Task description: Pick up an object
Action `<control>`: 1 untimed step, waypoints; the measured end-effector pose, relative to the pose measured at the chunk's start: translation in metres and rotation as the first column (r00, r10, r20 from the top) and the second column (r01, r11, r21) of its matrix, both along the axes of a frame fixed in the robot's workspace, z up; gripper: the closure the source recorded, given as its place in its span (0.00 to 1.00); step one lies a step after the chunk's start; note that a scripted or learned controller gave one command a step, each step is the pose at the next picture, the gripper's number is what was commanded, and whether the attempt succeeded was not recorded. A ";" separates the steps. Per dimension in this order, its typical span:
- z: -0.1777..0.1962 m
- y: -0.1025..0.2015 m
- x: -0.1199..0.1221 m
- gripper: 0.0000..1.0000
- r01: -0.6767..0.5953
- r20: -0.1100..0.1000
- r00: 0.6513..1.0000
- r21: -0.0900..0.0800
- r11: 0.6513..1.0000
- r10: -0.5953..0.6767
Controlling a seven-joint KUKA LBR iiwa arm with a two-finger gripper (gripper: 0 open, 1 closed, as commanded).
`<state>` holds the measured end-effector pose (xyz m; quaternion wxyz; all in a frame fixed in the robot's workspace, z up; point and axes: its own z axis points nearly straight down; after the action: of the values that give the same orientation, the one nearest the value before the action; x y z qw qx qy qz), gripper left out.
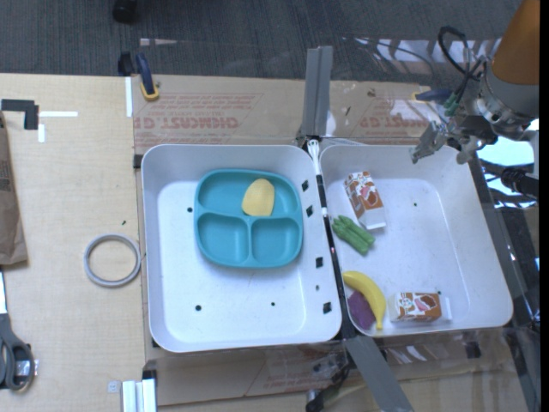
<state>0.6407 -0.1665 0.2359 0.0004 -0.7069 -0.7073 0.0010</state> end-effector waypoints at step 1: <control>0.164 -0.031 0.019 0.00 0.061 0.001 0.998 -0.001 0.998 -0.061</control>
<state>0.6595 -0.1977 0.3994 -0.0004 -0.7281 -0.6855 0.0010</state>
